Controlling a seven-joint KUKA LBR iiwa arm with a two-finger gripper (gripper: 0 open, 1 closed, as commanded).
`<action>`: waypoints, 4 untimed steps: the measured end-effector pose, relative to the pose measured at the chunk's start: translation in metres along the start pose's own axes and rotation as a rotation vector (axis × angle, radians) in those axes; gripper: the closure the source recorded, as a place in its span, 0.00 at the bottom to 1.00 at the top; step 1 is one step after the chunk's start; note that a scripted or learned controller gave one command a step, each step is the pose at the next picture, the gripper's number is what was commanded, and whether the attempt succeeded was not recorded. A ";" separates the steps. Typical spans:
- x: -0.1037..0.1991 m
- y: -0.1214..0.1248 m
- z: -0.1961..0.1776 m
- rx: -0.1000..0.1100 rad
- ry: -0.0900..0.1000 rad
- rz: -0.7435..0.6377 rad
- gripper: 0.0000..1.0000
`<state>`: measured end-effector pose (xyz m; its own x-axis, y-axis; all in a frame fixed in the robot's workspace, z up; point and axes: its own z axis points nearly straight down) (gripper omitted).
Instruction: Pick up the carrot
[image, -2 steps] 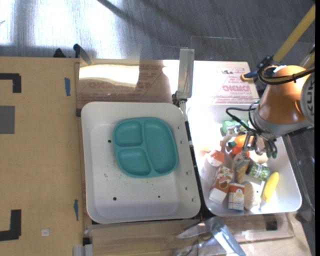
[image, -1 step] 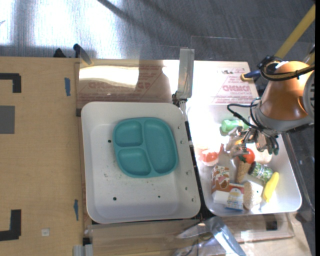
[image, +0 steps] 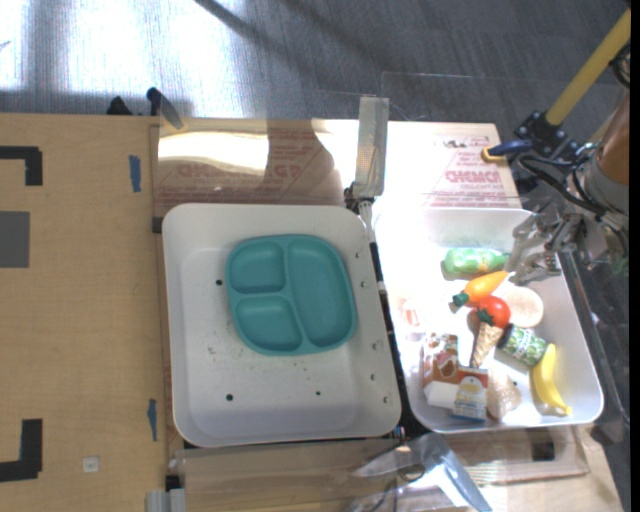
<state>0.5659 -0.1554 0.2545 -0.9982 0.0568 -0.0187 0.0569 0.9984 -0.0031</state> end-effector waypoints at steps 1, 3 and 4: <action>-0.060 -0.030 -0.121 0.000 -0.001 -0.068 1.00; -0.081 -0.063 -0.047 -0.003 0.003 -0.455 1.00; -0.103 -0.060 0.020 -0.009 0.017 -0.318 1.00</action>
<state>0.6658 -0.2213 0.2370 -0.9662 -0.2577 -0.0013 -0.2577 0.9662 0.0028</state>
